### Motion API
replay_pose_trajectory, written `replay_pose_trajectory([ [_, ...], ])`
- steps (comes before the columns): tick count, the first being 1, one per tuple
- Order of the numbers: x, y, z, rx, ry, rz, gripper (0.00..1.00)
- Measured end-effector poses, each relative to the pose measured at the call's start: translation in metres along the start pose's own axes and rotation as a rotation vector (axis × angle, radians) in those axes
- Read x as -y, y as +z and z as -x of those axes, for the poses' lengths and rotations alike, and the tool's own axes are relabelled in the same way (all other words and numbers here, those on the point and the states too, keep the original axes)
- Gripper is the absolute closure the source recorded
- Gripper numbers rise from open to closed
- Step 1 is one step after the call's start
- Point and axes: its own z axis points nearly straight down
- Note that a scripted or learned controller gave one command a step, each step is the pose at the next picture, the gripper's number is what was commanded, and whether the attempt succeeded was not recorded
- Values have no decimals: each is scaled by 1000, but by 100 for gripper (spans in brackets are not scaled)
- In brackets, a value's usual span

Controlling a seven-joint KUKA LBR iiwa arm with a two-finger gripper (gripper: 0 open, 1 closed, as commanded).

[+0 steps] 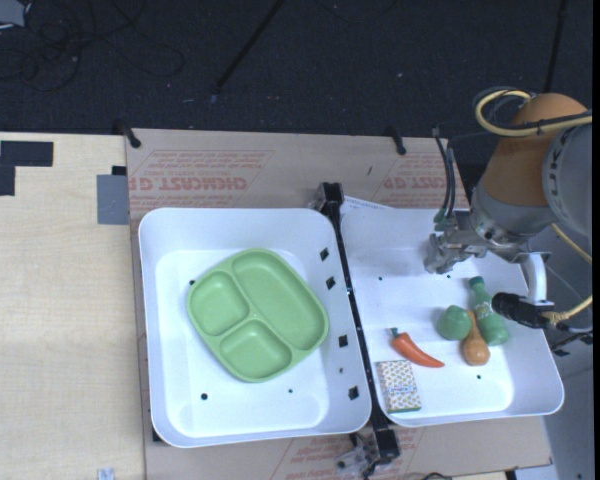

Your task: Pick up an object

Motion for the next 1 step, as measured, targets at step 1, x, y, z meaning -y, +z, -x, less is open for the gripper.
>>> replay_pose_trajectory([
  [1, 4, -59, 1, 0, 0, 0, 100],
])
